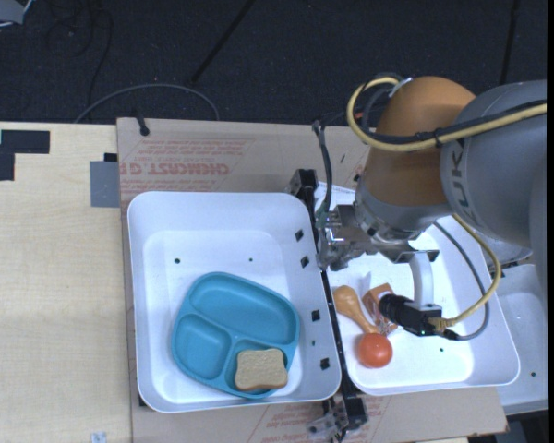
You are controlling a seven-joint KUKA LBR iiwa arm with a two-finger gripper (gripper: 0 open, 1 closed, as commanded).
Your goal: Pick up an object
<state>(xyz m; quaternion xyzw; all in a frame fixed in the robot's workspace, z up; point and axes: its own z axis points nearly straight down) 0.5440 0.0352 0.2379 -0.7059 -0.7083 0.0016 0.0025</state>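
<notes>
Overhead slanted view of the pale wooden bench (46, 284), on which a sheet of brown cardboard with red print (212, 162) carries two shallow white bins side by side. Left white bin (162, 247): a blue plastic tray with three compartments (220, 305) lies towards the near side, and a tan bread-shaped slice (260, 369) rests flat in its near right compartment. Right white bin (485, 363): a tan drumstick-shaped toy (350, 304) lies near the bin's left wall, a red-orange round ball (376, 350) sits just beside its near end, and a small orange-brown piece (379, 294), partly hidden, lies close against the drumstick's right side. The grey arm with an orange band (423, 127) reaches in from the right over the right bin, and its gripper (340, 240) hangs by the wall shared by the two bins, beyond the drumstick and apart from it. Nothing is seen in its grasp; whether it stands wide or narrow cannot be told, the wrist covering it.
</notes>
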